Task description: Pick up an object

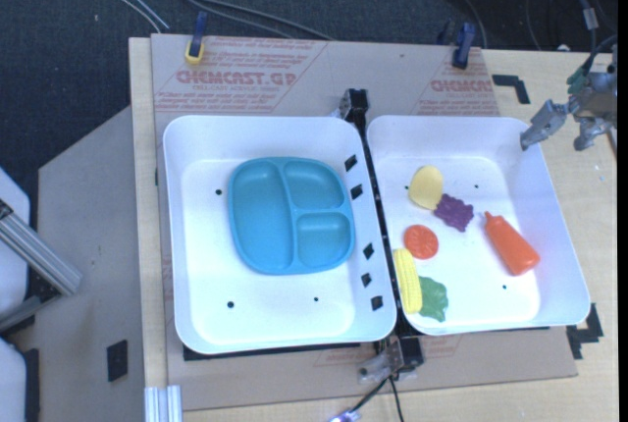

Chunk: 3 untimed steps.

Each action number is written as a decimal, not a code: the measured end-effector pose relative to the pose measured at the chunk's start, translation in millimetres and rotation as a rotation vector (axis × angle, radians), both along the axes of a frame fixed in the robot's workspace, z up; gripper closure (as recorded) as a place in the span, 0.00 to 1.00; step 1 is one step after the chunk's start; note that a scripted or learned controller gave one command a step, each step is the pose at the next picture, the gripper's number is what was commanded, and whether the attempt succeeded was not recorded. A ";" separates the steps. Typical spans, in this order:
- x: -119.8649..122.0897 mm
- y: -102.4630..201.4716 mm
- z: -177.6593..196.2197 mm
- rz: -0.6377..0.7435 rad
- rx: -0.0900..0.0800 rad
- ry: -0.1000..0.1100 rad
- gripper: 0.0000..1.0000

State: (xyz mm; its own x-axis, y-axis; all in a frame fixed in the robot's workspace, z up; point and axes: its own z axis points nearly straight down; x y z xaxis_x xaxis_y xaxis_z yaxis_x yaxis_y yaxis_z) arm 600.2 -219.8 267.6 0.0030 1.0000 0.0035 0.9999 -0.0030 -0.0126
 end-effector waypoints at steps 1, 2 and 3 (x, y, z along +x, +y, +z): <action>2.4 0.8 7.4 0.004 -0.003 -0.013 0.00; 7.9 8.2 -39.9 0.004 -0.001 -0.008 0.00; 8.5 7.1 -82.0 0.004 -0.002 -0.008 0.00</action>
State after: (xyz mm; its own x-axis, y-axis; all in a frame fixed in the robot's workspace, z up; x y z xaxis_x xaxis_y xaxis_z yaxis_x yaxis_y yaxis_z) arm 608.8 -212.7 185.7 -0.0007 1.0000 0.0018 1.0000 0.0007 -0.0046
